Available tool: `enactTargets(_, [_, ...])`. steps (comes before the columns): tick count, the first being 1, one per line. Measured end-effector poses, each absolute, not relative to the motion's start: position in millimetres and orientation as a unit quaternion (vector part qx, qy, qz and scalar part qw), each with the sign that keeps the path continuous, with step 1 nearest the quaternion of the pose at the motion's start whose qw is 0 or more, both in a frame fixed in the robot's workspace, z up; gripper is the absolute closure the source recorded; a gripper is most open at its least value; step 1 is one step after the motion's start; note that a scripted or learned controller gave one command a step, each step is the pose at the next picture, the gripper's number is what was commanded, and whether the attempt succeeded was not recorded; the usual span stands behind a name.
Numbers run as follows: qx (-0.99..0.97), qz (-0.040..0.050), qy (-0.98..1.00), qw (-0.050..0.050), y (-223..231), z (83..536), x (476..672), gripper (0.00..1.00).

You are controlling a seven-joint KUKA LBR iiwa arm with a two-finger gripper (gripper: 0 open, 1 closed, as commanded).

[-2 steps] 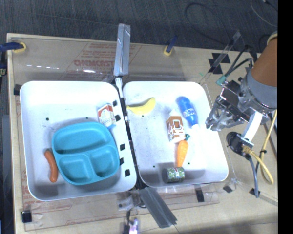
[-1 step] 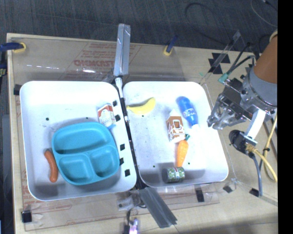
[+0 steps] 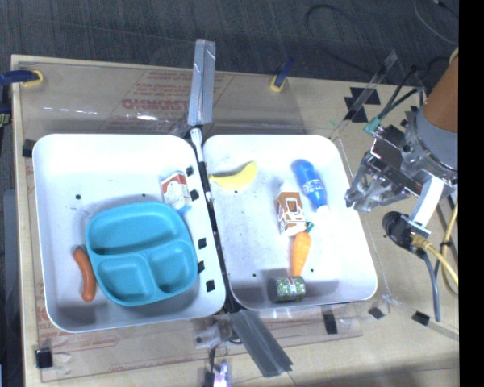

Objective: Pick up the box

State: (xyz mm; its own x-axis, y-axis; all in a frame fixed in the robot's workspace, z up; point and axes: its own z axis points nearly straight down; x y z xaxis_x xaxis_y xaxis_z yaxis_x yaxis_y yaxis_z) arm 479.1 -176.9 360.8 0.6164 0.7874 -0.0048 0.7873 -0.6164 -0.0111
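A small brown-and-white box [image 3: 290, 211] lies in the middle of the right bin [image 3: 351, 248], between a blue bottle [image 3: 308, 182] and a carrot [image 3: 300, 252]. A second small carton, red and white [image 3: 174, 189], sits in the left bin [image 3: 52, 216] against the dividing wall, just above the blue plate. My gripper [image 3: 368, 193] hangs outside the right bin, just beyond its right rim, roughly level with the brown box and well apart from it. Nothing is seen in its grasp.
The right bin also has a banana [image 3: 235, 175] at its back left and a green can [image 3: 289, 289] at the front. In the left bin lie a blue divided plate [image 3: 142, 252] and a sausage [image 3: 85, 273]. Clamps and cables sit on the bench around the bins.
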Motion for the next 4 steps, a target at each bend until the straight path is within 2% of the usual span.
enactTargets(1, [-0.977, 0.0002, -0.215, 0.000, -192, 363, 477.1, 1.00])
enactTargets(2, [-0.992, 0.0014, -0.124, 0.001, -207, 345, 477.4, 1.00])
enactTargets(3, [-0.992, -0.0002, -0.122, 0.000, -184, 363, 492.3, 1.00])
enactTargets(4, [-0.994, 0.0007, -0.107, 0.001, -210, 396, 510.5, 1.00])
